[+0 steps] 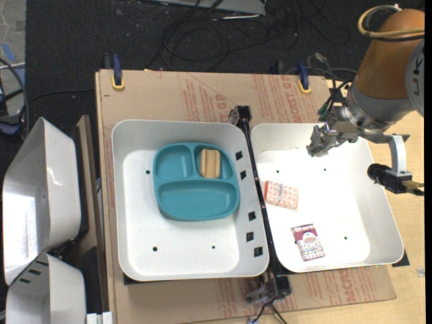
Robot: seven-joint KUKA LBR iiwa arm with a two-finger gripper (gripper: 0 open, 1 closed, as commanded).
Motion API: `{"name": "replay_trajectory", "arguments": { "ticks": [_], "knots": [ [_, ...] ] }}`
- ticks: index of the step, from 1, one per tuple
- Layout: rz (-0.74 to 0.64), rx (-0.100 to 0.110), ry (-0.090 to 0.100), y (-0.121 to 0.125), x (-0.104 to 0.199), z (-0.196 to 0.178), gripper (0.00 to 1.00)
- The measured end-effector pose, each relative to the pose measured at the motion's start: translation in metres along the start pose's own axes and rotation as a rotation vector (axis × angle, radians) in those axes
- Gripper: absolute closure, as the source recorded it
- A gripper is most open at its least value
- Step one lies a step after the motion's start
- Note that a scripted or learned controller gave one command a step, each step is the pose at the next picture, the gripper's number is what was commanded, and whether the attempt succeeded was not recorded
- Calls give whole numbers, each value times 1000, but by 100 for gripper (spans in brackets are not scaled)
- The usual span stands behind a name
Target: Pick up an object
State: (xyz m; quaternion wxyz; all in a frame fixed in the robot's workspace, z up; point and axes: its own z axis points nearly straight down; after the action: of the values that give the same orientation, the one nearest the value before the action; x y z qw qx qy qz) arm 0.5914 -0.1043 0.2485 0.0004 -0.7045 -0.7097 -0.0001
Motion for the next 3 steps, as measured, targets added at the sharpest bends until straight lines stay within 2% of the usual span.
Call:
{"name": "replay_trajectory", "arguments": {
  "ticks": [1, 2, 3],
  "knots": [
    [1, 1, 0, -6, 58, 11, 100],
    [0, -1, 0, 5, 111, 13, 100],
    [0, 1, 0, 1, 155, 19, 100]
  ]
}}
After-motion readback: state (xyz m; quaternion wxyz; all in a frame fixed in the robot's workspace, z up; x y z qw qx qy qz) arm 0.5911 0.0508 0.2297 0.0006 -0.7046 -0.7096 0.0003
